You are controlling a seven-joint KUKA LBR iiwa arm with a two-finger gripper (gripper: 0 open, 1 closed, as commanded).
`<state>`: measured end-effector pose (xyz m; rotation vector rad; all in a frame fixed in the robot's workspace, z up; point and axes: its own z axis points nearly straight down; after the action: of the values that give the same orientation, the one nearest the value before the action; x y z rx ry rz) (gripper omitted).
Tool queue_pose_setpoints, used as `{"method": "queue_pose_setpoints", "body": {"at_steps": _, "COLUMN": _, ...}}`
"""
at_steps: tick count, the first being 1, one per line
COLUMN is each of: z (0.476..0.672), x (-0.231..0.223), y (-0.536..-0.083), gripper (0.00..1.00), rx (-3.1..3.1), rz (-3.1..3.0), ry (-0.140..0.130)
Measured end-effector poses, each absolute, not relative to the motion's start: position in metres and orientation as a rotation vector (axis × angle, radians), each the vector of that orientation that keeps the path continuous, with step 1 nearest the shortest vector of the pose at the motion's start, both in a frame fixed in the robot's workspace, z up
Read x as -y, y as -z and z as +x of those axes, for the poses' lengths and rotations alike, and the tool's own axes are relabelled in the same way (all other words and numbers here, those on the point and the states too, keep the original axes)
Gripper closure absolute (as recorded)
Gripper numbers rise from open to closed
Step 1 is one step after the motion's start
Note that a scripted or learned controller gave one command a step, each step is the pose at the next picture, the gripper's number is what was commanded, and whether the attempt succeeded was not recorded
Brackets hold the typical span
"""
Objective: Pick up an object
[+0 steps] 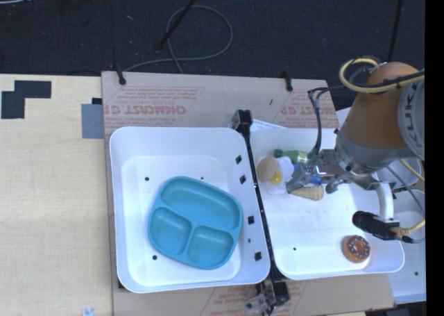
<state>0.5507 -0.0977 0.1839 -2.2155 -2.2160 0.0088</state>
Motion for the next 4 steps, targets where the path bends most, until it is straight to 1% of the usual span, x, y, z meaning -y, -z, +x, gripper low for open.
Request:
{"method": "queue_pose_setpoints", "body": {"at_steps": 1, "z": 0.546, "x": 0.092, "y": -0.122, "gripper": 0.0, "rx": 2.217, "rz": -2.217, "ry": -0.006}}
{"method": "queue_pose_setpoints", "body": {"at_steps": 2, "z": 0.546, "x": 0.091, "y": -0.086, "gripper": 0.0, "rx": 2.218, "rz": -2.219, "ry": -0.004}}
{"method": "queue_pose_setpoints", "body": {"at_steps": 3, "z": 0.546, "x": 0.093, "y": -0.098, "gripper": 1.0, "rx": 2.21, "rz": -2.228, "ry": -0.003}}
{"method": "queue_pose_setpoints", "body": {"at_steps": 4, "z": 0.545, "x": 0.086, "y": -0.143, "gripper": 1.0, "rx": 2.221, "rz": -2.22, "ry": 0.0}}
